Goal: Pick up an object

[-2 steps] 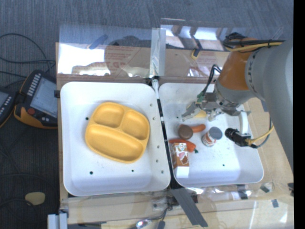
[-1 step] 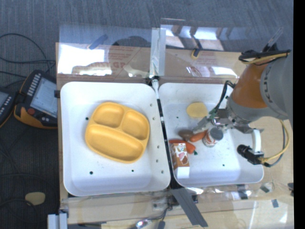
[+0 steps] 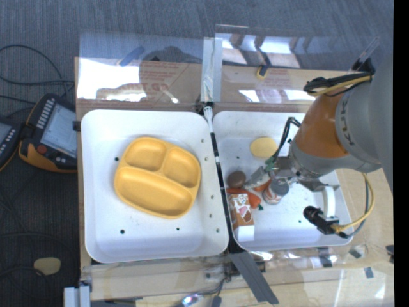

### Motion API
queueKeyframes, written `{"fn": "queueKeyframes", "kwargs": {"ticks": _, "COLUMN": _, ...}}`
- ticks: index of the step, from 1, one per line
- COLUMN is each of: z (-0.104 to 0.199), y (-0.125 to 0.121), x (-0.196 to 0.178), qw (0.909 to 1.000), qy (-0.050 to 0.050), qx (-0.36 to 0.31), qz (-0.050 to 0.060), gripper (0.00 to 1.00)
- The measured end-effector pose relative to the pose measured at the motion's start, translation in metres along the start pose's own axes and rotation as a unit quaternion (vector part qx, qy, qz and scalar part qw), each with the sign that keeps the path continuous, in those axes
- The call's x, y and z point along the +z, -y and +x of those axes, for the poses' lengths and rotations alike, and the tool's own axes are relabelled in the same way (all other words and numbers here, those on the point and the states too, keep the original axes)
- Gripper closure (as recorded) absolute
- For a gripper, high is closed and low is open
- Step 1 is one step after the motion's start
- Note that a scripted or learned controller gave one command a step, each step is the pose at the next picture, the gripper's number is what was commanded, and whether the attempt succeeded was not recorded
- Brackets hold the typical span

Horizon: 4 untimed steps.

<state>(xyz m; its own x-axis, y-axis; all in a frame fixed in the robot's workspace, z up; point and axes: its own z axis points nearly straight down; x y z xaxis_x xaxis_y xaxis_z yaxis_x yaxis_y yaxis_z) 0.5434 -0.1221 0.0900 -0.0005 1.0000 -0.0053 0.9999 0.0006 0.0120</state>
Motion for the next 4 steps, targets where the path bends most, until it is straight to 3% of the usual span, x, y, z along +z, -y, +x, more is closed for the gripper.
{"fn": "queueKeyframes", "kwargs": {"ticks": 1, "z": 0.001, "y": -0.001, "x": -0.010, "qw": 1.0000, "qy": -0.001, "qx": 0.000, "qz": -0.001, "gripper": 1.00}}
{"fn": "queueKeyframes", "kwargs": {"ticks": 2, "z": 0.068, "y": -0.066, "x": -0.093, "qw": 1.0000, "qy": -0.002, "qx": -0.001, "qz": 0.007, "gripper": 1.00}}
{"fn": "queueKeyframes", "kwargs": {"ticks": 3, "z": 0.068, "y": -0.066, "x": -0.093, "qw": 1.0000, "qy": -0.001, "qx": -0.001, "qz": 0.007, "gripper": 0.00}}
{"fn": "queueKeyframes", "kwargs": {"ticks": 4, "z": 0.022, "y": -0.056, "x": -0.048, "qw": 1.0000, "qy": -0.001, "qx": 0.001, "qz": 0.008, "gripper": 0.00}}
